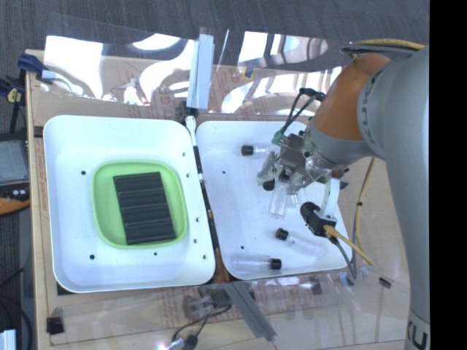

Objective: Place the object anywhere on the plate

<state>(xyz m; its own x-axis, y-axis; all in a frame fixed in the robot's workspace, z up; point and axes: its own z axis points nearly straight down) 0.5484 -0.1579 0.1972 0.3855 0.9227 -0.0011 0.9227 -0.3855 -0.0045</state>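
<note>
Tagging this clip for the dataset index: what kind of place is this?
Probably a robot manipulation lab bench, not a home or shop: two white bins side by side, a green plate carrying a dark ribbed block, and clear capped vials under the arm's gripper.

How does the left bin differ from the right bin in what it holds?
The left bin holds a green plate with a dark ribbed block; the right bin holds small clear tubes with black caps. The gripper is over the right bin, not the left. Both are shallow and white.
</note>
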